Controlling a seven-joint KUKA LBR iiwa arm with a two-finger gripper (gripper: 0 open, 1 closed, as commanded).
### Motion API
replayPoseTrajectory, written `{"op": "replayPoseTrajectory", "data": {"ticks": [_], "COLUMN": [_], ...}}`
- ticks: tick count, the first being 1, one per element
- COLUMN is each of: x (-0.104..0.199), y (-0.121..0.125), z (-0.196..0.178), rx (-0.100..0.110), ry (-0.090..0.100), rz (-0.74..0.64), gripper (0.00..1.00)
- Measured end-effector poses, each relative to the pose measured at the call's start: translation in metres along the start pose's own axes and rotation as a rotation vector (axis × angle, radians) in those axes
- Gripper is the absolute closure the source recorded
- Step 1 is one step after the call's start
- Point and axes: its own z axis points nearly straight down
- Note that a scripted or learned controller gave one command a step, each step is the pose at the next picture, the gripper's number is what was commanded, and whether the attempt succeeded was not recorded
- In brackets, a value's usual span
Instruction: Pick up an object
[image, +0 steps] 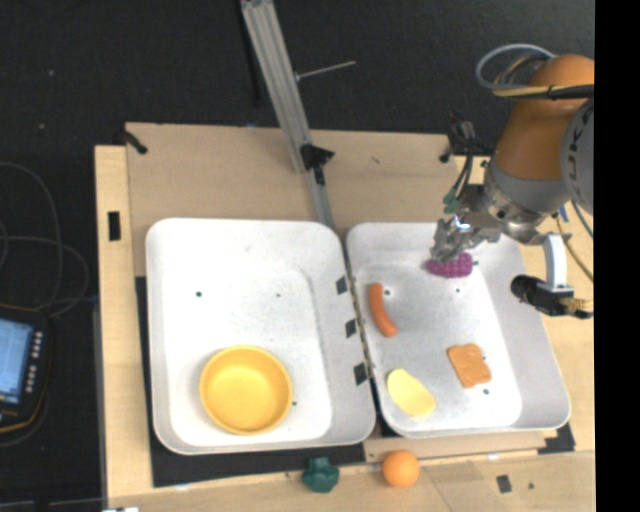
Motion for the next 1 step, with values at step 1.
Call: {"op": "replayPoseTrajectory", "data": {"ticks": [1], "x": [0.0553], "y": [-0.0061], "z": [0.0042], "rx": [0.000], "ry": [0.001], "rz": [-0.002], "gripper": [1.00]}}
